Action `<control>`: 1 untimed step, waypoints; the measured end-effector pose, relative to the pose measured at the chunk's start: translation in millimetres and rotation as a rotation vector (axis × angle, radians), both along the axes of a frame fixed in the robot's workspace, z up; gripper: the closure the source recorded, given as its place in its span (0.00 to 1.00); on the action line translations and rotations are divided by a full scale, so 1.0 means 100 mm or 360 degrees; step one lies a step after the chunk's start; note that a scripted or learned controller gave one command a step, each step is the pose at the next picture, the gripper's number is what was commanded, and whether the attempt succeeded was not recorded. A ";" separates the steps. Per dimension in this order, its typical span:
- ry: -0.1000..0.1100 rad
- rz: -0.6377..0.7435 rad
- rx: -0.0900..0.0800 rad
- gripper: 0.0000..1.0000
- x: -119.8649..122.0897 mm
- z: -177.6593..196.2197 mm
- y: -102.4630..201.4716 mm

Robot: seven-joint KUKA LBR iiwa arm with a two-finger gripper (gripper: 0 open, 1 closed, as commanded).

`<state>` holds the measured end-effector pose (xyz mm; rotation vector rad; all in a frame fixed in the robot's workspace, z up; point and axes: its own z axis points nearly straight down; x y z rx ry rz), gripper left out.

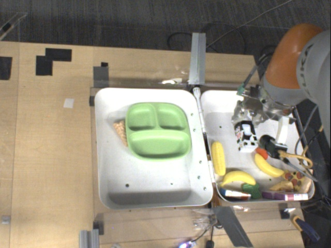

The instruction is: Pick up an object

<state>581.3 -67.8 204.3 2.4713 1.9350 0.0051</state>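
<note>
Tabletop [46,138]: light wood, dark carpet beyond.
Bins: two; left bin [111,190], right bin [217,105].
Left contents: one green divided plate [156,129].
Right contents: corn cob [219,158], two bananas [238,178] [267,166].
Hand [247,119]: over right bin; grip state cannot be told.

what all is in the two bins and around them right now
bins: 2, white, side by side on the bench, left, right
divided plate: 1, green, left bin
waffle-like piece: 1, tan, tucked under the plate's left edge
corn cob: 1, yellow, right bin by the divider
bananas: 2, yellow, right bin, one front, one right
cow-patterned toy: 1, black and white, right bin
small mixed items: several, front right corner
arm: 1, grey with orange band, over the right bin
gripper: 1, above the cow-patterned toy
</note>
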 end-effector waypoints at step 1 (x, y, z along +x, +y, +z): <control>0.0001 -0.0002 0.0000 1.00 0.59 0.07 0.27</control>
